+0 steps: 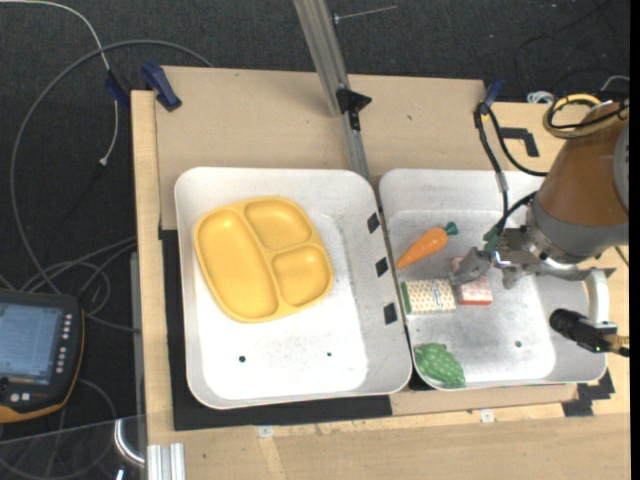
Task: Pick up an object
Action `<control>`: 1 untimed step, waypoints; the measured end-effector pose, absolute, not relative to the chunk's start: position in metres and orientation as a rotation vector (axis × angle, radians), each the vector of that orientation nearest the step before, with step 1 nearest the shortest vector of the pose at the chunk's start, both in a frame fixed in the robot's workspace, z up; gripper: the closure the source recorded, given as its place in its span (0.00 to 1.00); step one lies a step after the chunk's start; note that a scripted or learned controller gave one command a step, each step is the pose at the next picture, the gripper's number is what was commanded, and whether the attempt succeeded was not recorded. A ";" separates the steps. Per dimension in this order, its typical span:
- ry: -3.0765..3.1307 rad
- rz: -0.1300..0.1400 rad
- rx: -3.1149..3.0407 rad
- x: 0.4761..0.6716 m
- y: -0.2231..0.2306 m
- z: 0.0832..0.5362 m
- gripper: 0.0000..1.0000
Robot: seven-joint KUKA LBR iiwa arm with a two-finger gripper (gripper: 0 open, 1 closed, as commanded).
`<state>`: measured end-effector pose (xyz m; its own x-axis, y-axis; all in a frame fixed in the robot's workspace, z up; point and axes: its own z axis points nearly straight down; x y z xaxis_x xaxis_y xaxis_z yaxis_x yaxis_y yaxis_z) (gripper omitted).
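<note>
Gripper [470, 273] sits mid right bin [520, 353], over your red-white packet [473, 292]. Finger state: cannot tell. Carrot [422, 247] lies nearer the bin's far-left corner.

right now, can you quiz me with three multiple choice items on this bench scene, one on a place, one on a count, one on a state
1. Where does the yellow three-compartment plastic plate lie?
A. in the left white bin
B. in the right white bin
C. on the bare bench

2. How many wells does that plate have?
A. two
B. three
C. five

3. How does the orange toy carrot with a green top lie?
A. standing upright
B. flat on the bin floor, aslant
C. on the plate

Answers: 1 A, it sits within the left bin's rim. 2 B, one long well and two smaller ones show. 3 B, it lies in the right bin with its green end up and right.
</note>
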<state>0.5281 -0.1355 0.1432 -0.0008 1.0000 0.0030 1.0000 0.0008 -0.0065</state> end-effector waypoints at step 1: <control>-2.223 -0.003 -2.220 0.530 -0.136 0.157 1.00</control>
